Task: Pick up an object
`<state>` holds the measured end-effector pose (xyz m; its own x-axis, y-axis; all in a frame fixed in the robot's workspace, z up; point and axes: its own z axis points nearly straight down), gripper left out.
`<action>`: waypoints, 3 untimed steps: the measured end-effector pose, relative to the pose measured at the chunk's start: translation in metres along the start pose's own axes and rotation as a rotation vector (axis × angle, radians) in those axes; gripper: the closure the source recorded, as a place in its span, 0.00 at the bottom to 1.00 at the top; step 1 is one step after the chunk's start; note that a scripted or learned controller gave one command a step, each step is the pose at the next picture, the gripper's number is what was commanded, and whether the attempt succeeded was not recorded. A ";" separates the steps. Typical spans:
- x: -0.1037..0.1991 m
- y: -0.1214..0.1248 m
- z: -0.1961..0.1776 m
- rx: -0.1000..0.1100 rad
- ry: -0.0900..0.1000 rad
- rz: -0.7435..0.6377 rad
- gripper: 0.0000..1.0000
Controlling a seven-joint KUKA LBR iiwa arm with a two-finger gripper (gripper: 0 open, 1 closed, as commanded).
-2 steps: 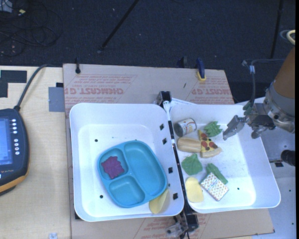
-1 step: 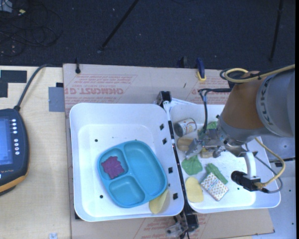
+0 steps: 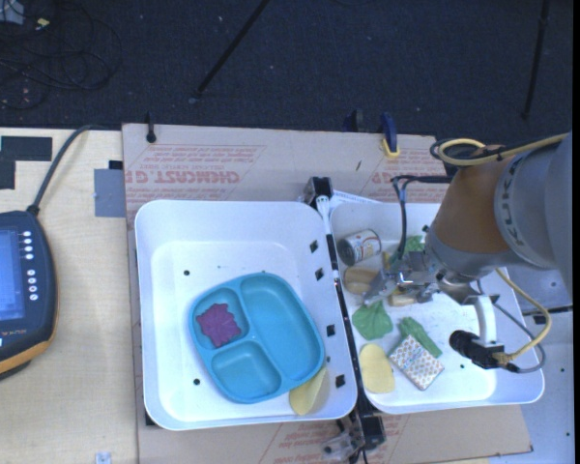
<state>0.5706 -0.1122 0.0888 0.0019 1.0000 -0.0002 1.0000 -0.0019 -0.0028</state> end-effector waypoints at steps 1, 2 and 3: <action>0.008 0.051 -0.003 -0.007 -0.002 -0.003 0.00; 0.010 -0.021 0.001 0.002 0.002 0.000 0.00; 0.029 -0.066 0.000 -0.002 0.001 0.001 0.00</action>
<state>0.5048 -0.0828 0.0885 0.0027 1.0000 0.0011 1.0000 -0.0027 -0.0006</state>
